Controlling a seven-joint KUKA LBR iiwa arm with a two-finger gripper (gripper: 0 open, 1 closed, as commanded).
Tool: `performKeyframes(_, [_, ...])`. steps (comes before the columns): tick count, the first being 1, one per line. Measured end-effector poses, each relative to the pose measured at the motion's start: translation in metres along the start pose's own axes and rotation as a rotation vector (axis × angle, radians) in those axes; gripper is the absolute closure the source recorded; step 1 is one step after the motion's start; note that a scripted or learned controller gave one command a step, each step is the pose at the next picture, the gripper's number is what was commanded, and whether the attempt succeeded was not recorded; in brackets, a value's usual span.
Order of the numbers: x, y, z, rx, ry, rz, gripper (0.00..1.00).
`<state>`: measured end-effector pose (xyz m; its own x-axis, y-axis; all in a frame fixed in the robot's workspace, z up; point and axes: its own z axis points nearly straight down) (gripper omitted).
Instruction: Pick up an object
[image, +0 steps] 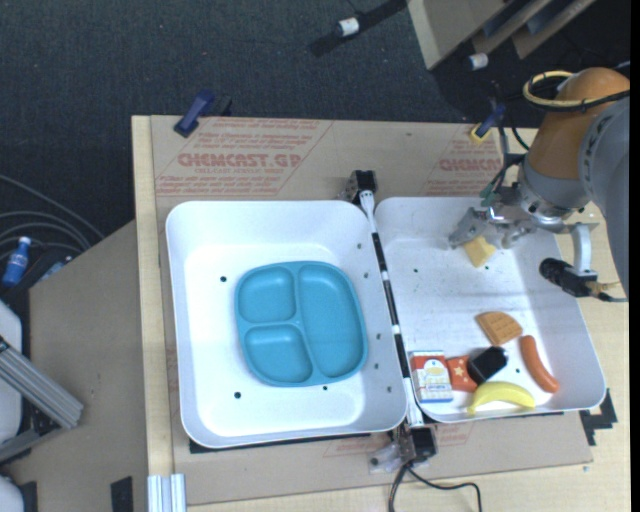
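My gripper (482, 230) hangs low over the far part of the right bin (430, 300), on the grey arm with the orange band (575, 120). A small pale yellow block (481, 251) sits right under the gripper's tip, touching it or nearly so. Whether the block is gripped is not visible. At the bin's near end lie a tan cracker-like piece (498, 325), an orange-red sausage (539, 363), a banana (502, 397), a small black object (487, 363) and a red-and-white box (432, 377).
A blue divided plate (300, 322) lies in the left bin (200, 260). The rims of the two bins meet in a ridge (385, 290). A black part (565, 275) sticks in over the right bin's right rim. Cables run along the bench's far right.
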<state>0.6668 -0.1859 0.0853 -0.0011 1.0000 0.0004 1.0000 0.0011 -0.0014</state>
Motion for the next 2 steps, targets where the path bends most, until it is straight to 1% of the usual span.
performKeyframes(1, [0.000,0.001,-0.011,-0.002,-0.002,0.000,1.00])
performKeyframes(2, [0.071,0.001,-0.115,-0.006,0.000,-0.001,1.00])
